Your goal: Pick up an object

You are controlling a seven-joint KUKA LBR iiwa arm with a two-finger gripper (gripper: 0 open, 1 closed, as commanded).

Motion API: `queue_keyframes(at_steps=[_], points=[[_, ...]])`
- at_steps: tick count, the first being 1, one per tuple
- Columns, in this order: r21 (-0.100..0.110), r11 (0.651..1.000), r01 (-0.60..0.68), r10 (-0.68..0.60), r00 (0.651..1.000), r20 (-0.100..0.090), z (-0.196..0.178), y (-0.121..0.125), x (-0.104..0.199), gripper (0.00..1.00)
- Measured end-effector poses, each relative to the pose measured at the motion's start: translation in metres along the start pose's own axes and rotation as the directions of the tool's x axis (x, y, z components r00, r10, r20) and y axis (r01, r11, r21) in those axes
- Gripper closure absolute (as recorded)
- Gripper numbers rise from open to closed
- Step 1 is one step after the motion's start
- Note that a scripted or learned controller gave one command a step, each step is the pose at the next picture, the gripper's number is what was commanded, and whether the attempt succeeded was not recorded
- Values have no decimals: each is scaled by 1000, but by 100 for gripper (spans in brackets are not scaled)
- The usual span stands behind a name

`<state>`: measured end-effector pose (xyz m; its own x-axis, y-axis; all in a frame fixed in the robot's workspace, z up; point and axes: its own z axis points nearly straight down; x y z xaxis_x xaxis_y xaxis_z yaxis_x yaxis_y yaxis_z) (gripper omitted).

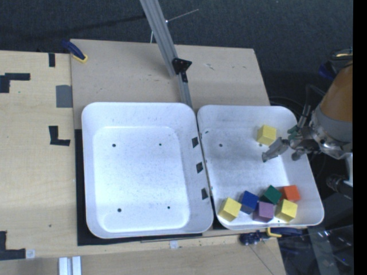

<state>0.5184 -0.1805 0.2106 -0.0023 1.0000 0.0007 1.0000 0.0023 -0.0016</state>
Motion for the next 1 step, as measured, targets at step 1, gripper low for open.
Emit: queue_keyframes(at_steps=[1], points=[[0, 1000, -1, 1, 1000, 0, 0, 0, 0, 0]])
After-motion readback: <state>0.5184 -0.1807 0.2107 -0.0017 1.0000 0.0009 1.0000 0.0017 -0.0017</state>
